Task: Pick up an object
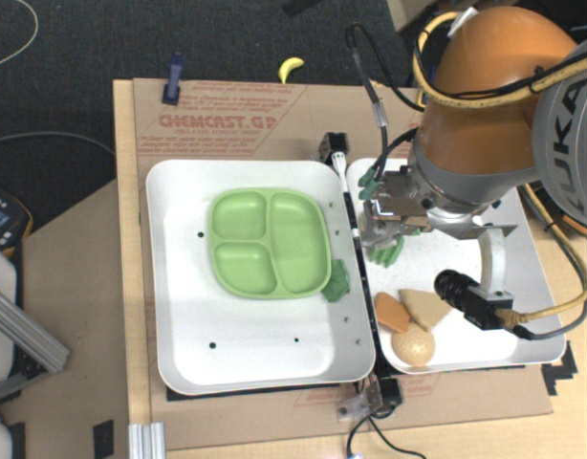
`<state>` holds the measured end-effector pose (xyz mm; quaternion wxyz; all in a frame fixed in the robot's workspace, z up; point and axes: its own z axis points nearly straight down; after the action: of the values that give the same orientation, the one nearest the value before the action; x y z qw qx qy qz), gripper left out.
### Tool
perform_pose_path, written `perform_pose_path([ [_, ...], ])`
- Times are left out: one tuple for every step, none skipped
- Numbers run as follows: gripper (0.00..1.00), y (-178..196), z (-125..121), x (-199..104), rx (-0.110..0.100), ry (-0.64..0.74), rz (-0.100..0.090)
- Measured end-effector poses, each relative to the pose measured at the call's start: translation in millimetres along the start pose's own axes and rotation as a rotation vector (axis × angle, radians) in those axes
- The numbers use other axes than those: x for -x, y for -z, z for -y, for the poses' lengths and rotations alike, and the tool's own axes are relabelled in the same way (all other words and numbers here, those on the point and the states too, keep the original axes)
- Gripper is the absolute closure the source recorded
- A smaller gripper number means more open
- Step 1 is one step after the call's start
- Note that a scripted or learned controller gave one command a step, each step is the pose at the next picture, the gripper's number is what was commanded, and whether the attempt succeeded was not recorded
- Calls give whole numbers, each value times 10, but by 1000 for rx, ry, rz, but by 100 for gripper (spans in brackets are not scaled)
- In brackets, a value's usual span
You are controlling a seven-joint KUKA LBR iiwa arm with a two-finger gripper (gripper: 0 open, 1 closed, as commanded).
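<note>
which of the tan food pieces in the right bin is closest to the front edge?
The round bun-like piece, at the right bin's front rim. The orange-tan piece and the pale wedge lie just behind it, further into the bin.

Large grey arm with orange band: cut off by top and right edges; covers most of far part of right shallow white bin. Two-finger gripper: mostly hidden under wrist; finger state not discernible. Small green leafy-looking item beneath gripper: partly hidden, kind unclear. Printed red lettering on brown cardboard sheet: smaller lines too fine to read. Dark device at left edge: cropped, unidentifiable.
</note>
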<state>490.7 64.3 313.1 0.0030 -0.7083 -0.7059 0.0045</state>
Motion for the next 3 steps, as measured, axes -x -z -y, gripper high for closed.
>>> perform_pose_path([
  [100, -580, 57, 600, 4, -1, -2],
  [100, -1044, 117, 146, 2, 7, -4],
  [100, 544, 104, -78, 29, 9, -6],
])
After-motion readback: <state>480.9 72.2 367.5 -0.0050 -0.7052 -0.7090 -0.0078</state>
